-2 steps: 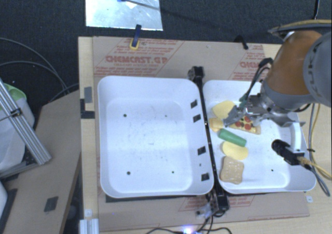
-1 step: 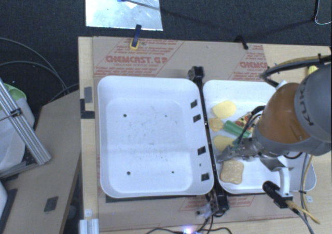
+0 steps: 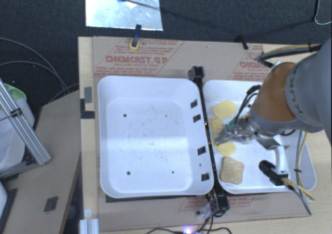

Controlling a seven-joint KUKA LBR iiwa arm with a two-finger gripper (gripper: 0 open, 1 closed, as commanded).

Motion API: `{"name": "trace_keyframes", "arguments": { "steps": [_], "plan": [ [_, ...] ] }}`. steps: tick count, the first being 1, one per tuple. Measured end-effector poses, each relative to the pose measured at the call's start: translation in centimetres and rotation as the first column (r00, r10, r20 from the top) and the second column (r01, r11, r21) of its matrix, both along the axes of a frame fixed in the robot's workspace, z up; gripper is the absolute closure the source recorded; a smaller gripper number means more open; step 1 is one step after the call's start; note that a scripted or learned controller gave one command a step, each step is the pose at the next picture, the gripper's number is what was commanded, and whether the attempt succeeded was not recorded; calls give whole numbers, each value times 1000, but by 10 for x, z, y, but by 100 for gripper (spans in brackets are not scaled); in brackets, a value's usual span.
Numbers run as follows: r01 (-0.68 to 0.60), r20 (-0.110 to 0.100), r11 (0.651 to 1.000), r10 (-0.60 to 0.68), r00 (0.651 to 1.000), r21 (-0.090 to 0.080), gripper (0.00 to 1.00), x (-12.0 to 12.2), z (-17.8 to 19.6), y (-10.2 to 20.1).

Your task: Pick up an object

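Several food-like pieces lie in the right bin (image 3: 306,173). A pale yellow round piece (image 3: 225,108) sits near the bin's far left, with a small tan piece (image 3: 215,124) just in front of it. Nearer the front are a yellow slice (image 3: 226,149) and a tan bread-like piece (image 3: 232,170). My gripper (image 3: 226,135) reaches in from the right and hangs low over the bin's left side, between the small tan piece and the yellow slice. It partly covers the slice's upper edge. I see nothing clearly held.
The left bin (image 3: 106,124) stands beside the right one, with a black divider rail (image 3: 206,134) between them. Both rest on a cardboard sheet (image 3: 155,56). The grey arm (image 3: 295,98) covers the right bin's far right part.
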State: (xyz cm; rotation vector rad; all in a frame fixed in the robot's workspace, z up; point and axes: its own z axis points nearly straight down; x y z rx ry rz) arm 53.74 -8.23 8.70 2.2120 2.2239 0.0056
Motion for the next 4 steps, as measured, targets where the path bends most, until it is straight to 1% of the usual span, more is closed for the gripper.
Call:
{"name": "trace_keyframes", "arguments": {
  "steps": [1, 2, 3, 4],
  "plan": [
    [-3, 2, 1000, 3, 1000, 3, 0, -40, 103, 44],
    [10, -3, 1000, -10, 1000, -3, 0, 2, -7, -46],
    [-3, 0, 1000, 3, 1000, 1, 0, 45, 17, -2],
    [12, -12, 1000, -12, 1000, 1, 0, -55, -4, -43]
  ]
}}
